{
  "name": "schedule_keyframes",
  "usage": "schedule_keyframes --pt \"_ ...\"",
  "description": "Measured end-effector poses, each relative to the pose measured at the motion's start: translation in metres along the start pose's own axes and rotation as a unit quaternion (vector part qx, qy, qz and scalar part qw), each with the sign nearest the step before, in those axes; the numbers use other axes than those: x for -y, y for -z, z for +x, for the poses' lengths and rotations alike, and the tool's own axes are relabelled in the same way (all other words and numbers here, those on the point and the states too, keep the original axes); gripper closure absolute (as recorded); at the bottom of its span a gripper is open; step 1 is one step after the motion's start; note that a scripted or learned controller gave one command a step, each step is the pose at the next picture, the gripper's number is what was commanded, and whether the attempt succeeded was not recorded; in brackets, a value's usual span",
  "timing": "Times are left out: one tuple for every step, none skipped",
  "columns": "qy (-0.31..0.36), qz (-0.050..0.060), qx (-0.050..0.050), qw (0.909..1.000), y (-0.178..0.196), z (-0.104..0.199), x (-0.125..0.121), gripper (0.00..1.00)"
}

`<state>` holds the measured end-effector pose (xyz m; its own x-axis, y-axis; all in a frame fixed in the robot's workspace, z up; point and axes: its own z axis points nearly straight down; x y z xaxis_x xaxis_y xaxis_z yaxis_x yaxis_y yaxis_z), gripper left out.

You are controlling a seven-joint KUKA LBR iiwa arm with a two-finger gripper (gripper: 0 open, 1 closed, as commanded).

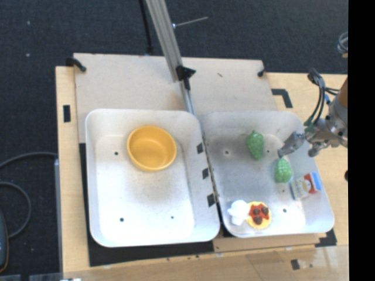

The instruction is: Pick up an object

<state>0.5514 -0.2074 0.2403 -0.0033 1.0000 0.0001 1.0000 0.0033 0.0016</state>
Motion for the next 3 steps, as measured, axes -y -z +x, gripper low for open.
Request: schedule_keyframes --pt "0.000 0.000 0.000 1.0000 0.000 0.000 0.000 0.00" --pt "-0.002 0.002 0.001 1.0000 -0.050 -0.009 -0.006 0.00" --pt "-0.002 0.003 0.001 1.0000 -0.107 -0.011 -0.014 0.00"
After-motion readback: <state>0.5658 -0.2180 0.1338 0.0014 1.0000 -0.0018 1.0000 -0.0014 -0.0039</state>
